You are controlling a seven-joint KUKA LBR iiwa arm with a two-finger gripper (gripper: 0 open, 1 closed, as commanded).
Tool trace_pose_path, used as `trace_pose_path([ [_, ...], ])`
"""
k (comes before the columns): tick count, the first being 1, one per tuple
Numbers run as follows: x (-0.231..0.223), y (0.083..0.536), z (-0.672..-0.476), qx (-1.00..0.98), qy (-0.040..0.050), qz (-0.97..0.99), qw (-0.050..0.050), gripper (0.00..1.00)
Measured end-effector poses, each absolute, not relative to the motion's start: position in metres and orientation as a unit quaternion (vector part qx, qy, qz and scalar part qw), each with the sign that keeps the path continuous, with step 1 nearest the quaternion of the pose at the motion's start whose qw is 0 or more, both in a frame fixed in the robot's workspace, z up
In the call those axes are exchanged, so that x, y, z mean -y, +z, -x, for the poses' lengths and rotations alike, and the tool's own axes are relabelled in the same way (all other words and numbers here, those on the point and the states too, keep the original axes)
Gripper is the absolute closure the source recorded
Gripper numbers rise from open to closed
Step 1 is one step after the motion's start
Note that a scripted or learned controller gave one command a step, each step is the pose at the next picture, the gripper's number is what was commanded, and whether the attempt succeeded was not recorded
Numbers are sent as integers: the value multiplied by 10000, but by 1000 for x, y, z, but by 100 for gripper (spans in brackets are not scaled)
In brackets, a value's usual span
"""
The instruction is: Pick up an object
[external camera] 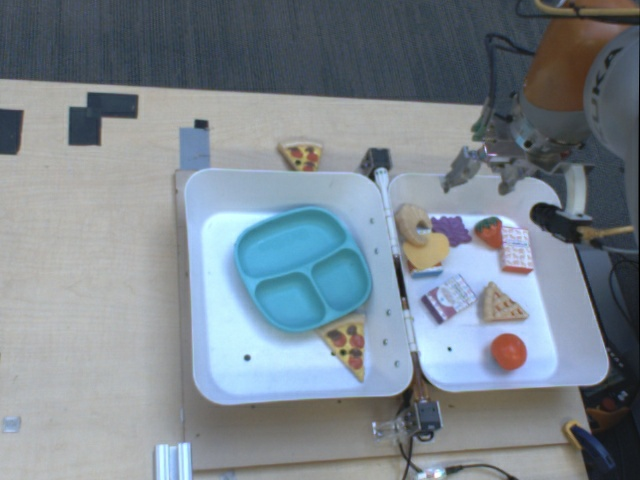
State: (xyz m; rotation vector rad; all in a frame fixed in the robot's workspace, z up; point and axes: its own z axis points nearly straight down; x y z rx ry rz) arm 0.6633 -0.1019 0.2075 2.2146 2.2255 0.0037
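While the tool [487, 168] hangs over the right bin's [575, 363] back rim (fingers spread, nothing between them), a tomato [509, 352] lies near the front.

Divided plate [303, 268] in left bin [200, 298], toys in right bin [575, 338].

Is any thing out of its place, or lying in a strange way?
Yes. One pizza slice lies on the bench, outside the bins, behind the left bin. Another pizza slice sits inside that bin, beside the blue tray.
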Motion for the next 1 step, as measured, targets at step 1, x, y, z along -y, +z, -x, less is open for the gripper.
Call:
trace_pose_path([
  [1, 93, 101, -632, -7079, 34, -7063, 40, 0],
])
